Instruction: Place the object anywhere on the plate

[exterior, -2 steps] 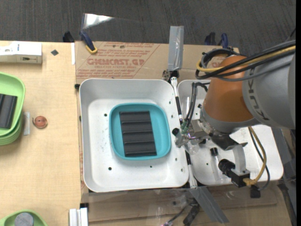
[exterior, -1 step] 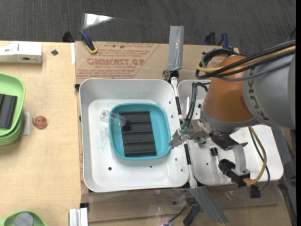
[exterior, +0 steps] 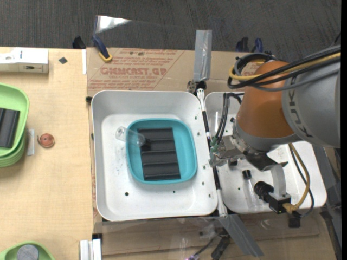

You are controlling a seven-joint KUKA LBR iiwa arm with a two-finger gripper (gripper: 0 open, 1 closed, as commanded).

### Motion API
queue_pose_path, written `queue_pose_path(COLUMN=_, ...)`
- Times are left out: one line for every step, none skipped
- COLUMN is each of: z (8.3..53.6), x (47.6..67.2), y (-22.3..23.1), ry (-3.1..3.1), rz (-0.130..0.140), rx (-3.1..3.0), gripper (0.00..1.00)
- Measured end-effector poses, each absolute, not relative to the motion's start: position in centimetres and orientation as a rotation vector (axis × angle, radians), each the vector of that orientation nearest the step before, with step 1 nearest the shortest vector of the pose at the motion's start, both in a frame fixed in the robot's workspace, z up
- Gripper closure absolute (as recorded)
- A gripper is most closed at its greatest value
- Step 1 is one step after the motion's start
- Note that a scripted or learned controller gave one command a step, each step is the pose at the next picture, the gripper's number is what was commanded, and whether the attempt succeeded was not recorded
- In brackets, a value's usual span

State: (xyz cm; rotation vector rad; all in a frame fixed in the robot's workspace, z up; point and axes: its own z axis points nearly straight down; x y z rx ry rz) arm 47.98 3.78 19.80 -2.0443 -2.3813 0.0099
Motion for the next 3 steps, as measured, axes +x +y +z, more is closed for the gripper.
queue_pose_path(z=19.8, x=48.0, y=3.8, ry=-2.381, rz=0.010, rx=-2.045, gripper=0.00)
queue_pose_path(z=19.8, x=48.0, y=3.8, ry=-2.381, rz=0.010, rx=-2.045, gripper=0.00)
queue_pose_path(z=19.0, x=47.7, y=7.0, ry=-2.392, rz=0.008, rx=-2.032, gripper=0.00)
